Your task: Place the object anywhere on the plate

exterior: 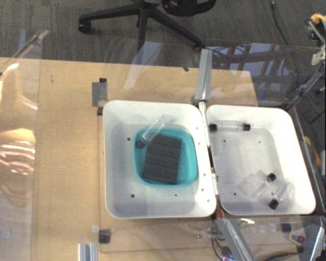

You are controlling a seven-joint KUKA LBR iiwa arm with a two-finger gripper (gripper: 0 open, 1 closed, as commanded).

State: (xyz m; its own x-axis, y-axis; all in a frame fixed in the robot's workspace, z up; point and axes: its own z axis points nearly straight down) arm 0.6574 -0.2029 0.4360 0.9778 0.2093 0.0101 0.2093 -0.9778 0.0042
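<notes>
A teal plate (189,162) lies in the left white bin (117,168). On it rests a dark grey ribbed block (162,158), and a clear tube with a black cap (151,133) lies tilted across the plate's upper left rim. In the right bin (285,153) a clear tube with black caps at both ends (228,126) lies near the back wall. Two more clear capped tubes (263,184) sit at the bin's front right.
A metal post (203,76) stands behind the seam between the bins. Clear plastic panels edge the wooden bench (56,168) at left and right. A chair base (147,15) stands on the carpet beyond the bench.
</notes>
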